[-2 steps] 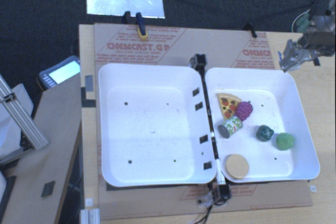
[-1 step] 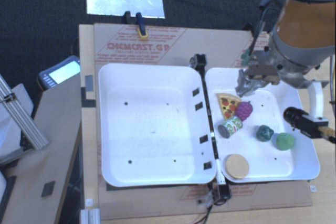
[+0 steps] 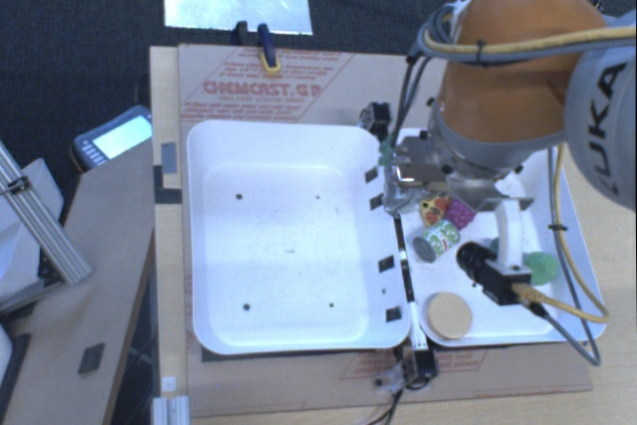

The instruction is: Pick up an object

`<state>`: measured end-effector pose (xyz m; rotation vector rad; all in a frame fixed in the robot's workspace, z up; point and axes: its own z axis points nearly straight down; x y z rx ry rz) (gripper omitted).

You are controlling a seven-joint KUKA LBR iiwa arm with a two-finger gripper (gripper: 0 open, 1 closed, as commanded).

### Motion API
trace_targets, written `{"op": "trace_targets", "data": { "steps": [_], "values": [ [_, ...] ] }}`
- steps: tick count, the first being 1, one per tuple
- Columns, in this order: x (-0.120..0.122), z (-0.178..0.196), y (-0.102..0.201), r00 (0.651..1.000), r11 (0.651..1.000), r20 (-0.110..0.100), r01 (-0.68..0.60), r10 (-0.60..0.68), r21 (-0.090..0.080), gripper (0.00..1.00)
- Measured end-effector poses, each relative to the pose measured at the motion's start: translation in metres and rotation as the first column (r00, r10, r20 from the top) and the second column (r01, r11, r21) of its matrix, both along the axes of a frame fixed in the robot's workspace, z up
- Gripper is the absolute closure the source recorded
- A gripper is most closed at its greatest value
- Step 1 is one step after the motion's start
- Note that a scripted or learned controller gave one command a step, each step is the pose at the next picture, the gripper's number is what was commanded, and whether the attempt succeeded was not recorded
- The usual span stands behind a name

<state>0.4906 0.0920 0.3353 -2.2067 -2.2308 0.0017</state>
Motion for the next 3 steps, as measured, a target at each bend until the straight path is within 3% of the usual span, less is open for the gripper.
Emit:
{"op": "trace_targets", "data": {
  "steps": [1, 2, 3],
  "values": [
    [0.008, 0.077, 0.04, 1.0, 1.0, 0.014, 0.004, -0.004, 0.001, 1.0],
    [-0.004, 0.208, 0.009, 1.0, 1.0, 0.022, 0.008, -0.008, 0.003, 1.0],
    [0.033, 0.009, 0.053, 1.0, 1.0, -0.01, 0.007, -0.008, -0.006, 1.0]
  ]
}}
